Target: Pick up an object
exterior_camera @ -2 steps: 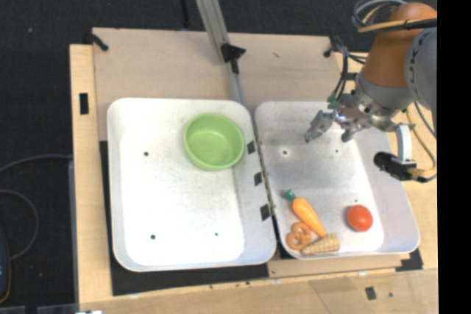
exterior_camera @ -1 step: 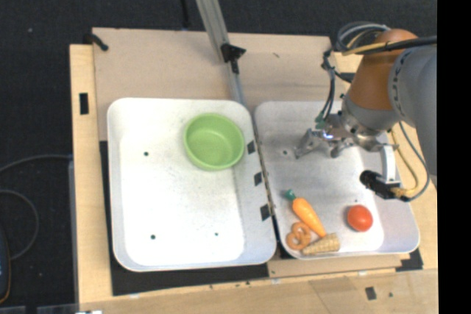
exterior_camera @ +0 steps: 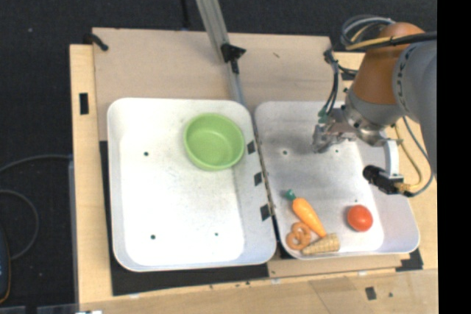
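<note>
Here, pincer [exterior_camera: 321, 139] over right bin [exterior_camera: 294, 121], carrot [exterior_camera: 307, 215] near tomato [exterior_camera: 359, 218]

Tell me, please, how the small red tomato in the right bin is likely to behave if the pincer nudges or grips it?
The tomato looks round and smooth, so it would probably roll across the right bin if nudged. Its glossy skin may slip from a narrow grip. It sits apart from the carrot, so it likely moves alone.

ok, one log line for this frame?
gripper: over right bin, upper part, holding nothing | carrot, tomato, pretzel, corn: right bin | green bowl: left bin
</note>
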